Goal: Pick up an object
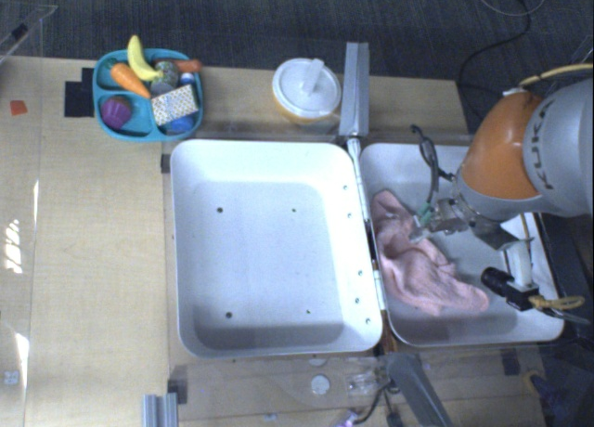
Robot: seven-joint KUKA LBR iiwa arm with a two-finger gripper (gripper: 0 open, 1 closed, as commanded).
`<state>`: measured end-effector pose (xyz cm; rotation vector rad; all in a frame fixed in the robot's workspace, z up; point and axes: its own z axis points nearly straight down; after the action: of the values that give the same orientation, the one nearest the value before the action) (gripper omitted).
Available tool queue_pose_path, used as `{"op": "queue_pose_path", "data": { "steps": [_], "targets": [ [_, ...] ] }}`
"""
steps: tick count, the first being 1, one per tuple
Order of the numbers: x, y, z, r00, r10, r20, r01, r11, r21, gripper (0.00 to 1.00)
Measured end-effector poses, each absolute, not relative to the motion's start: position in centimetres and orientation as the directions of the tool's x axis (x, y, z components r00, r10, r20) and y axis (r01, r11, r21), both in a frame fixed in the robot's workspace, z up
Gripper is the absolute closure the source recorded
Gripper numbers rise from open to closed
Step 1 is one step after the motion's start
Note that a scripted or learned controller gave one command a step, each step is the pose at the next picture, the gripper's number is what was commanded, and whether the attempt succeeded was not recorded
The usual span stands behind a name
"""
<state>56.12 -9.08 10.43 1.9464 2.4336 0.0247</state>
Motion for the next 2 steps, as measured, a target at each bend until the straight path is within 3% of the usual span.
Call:
{"op": "queue_pose_path", "data": {
  "steps": [1, 2],
  "targets": [
    [60.6, -6.9, 18.8, -0.499, 0.866, -0.008, 0.866, 0.499, 0.012, 1.00],
    [57.5, -7.0, 21.4, -0.287, 0.958, -0.004, 0.958, 0.287, 0.009, 1.00]
  ]
}}
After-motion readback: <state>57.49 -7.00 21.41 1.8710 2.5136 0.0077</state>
